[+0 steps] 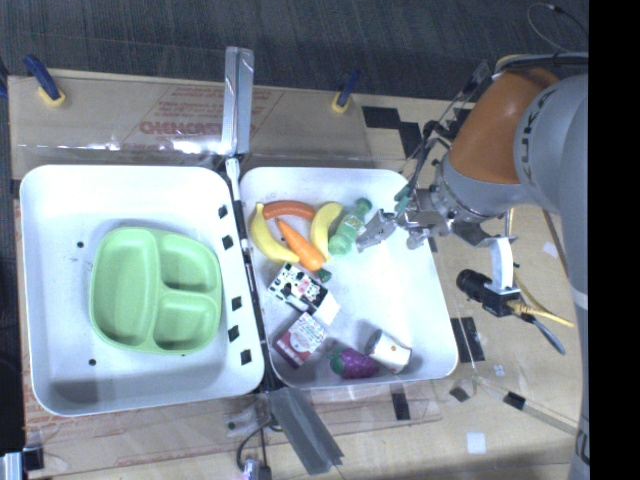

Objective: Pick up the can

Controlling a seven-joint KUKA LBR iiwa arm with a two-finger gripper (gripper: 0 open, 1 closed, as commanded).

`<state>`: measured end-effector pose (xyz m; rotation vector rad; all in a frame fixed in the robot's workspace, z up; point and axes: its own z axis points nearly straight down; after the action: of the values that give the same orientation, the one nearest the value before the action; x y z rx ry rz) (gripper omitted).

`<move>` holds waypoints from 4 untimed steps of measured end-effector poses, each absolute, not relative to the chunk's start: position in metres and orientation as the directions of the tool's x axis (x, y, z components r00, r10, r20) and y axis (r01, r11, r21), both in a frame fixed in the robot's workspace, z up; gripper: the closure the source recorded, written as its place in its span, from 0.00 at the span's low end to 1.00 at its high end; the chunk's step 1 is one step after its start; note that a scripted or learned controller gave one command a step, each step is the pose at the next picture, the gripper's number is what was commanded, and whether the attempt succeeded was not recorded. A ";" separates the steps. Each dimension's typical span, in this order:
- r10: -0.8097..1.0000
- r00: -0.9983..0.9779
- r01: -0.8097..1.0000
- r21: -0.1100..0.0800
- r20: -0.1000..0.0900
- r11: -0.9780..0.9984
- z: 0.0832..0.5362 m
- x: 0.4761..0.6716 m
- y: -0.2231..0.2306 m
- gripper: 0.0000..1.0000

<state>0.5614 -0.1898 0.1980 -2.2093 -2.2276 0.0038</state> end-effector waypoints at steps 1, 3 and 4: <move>0.997 0.080 0.997 -0.005 0.000 -0.080 0.178 0.502 -0.210 0.00; 0.951 0.310 0.951 -0.005 0.002 -0.310 0.105 0.477 -0.203 0.00; 0.931 0.364 0.931 -0.006 0.002 -0.364 0.092 0.476 -0.203 0.00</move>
<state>0.4763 -0.2025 0.0919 -2.5895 -1.7681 0.0019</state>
